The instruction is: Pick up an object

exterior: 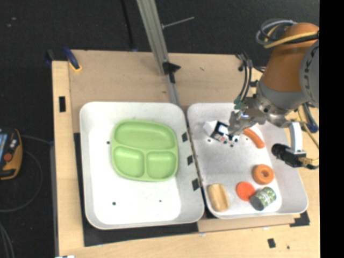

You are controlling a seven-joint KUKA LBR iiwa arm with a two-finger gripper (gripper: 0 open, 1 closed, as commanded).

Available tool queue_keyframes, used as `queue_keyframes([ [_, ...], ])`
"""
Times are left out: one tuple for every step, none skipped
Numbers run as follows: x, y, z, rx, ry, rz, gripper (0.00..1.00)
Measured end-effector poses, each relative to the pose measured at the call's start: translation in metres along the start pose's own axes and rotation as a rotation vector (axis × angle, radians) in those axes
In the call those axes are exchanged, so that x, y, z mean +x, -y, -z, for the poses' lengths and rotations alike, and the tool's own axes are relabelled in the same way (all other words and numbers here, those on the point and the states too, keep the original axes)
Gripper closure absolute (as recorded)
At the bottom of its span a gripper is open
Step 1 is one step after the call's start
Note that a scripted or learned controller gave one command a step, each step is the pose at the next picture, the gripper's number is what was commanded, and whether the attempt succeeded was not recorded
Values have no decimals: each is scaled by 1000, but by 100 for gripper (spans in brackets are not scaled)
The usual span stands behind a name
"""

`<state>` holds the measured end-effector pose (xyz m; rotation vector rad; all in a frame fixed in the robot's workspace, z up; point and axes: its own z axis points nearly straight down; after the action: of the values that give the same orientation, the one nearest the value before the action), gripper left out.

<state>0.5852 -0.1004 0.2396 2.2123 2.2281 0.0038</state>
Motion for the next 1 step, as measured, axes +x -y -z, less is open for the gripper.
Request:
queue_keyframes([
  [59, -15, 7, 0, -1, 2, 100],
])
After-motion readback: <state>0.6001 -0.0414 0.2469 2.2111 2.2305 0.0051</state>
